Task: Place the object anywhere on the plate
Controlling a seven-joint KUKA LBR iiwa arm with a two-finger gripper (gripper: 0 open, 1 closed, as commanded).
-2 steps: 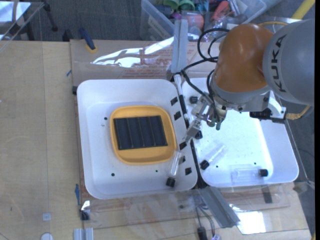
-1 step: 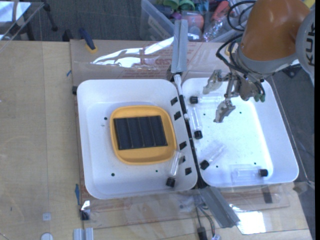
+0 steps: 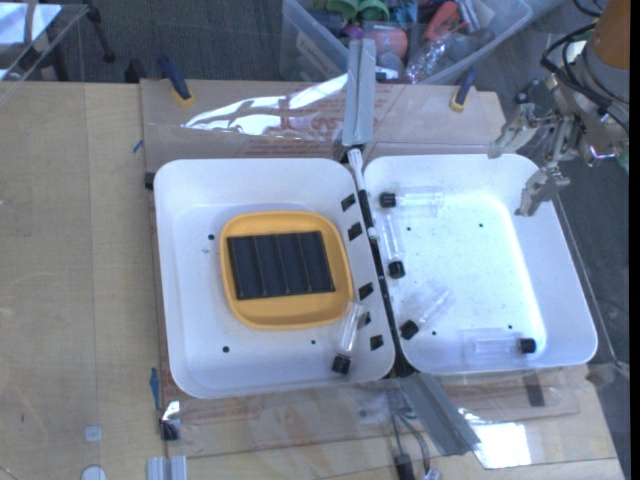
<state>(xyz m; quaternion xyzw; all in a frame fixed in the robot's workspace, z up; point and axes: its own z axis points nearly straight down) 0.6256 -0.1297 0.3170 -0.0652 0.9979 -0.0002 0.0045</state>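
Note:
A yellow plate (image 3: 287, 268) with a dark ribbed centre lies in the left bin (image 3: 190, 198). Several clear tubes with black caps lie about. One tube (image 3: 347, 338) rests in the left bin just off the plate's lower right corner. In the right bin (image 3: 560, 268) there are tubes at the top left (image 3: 415, 200), by the divider (image 3: 391, 246), in the middle (image 3: 427, 311) and near the front (image 3: 497, 348). My gripper (image 3: 522, 173) hovers over the right bin's far right corner, open, with nothing between its fingers.
A metal divider (image 3: 360, 98) runs between the two bins. A clear tub of mixed coloured items (image 3: 400, 13) stands behind the bench. Wooden bench surface stretches to the left of the bins.

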